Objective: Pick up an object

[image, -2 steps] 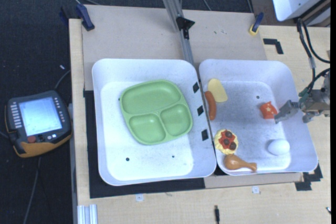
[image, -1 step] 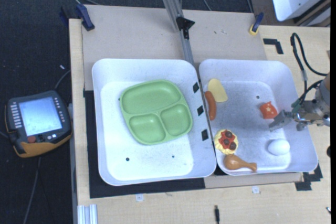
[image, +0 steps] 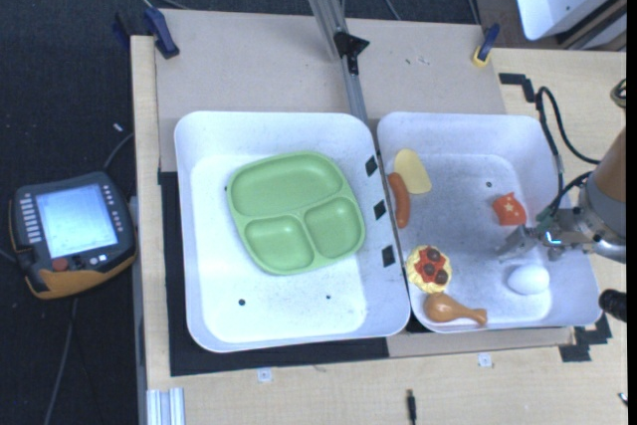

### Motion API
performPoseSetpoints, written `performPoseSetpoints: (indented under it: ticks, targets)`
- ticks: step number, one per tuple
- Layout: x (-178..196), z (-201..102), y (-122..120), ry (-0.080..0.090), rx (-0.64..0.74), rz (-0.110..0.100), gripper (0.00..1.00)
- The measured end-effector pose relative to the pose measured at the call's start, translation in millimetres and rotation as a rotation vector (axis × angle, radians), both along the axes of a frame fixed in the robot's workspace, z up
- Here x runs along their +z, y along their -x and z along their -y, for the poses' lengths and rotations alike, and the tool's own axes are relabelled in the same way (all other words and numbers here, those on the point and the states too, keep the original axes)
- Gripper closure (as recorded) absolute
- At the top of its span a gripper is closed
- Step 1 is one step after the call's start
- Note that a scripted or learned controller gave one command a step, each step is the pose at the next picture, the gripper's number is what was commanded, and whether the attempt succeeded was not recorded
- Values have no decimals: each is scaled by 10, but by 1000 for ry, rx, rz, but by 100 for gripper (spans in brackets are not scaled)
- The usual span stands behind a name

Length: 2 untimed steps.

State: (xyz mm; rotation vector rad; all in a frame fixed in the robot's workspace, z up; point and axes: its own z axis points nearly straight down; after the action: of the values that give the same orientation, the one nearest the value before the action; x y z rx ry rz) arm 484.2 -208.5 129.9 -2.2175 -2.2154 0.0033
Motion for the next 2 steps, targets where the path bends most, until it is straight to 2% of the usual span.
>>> performPoseSetpoints:
  ticks: [1,2]
  targets:
    - [144,1,-18,2,1,8,100]
    - [580,27,-13,6,2,12,100]
